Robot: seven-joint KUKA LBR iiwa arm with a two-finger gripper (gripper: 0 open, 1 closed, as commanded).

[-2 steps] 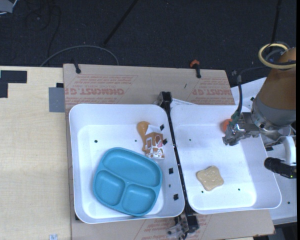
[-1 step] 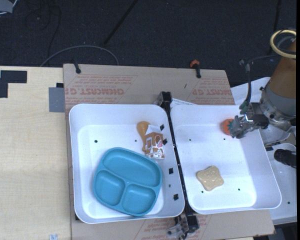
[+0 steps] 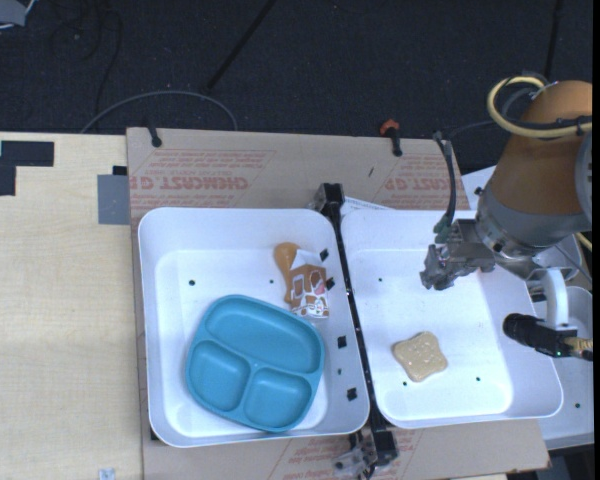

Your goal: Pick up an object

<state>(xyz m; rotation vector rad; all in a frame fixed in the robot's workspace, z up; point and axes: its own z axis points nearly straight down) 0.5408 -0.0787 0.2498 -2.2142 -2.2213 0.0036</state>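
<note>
A tan, toast-like slice [image 3: 420,356] lies on the floor of the right bin [image 3: 480,393], towards its front. My gripper [image 3: 438,271] hangs over the same bin's middle back, above and slightly right of the slice, with nothing seen between its fingers. In the left bin [image 3: 165,268] a blue divided plate [image 3: 255,363] fills the front half. A small patterned packet [image 3: 308,292] and an orange-brown piece [image 3: 286,258] lie together at that bin's back right, near the divider.
A black divider strip [image 3: 346,308] runs between the two bins. Cardboard [image 3: 240,173] lies under both bins. A pale wooden bench top [image 3: 50,308] stretches to the left.
</note>
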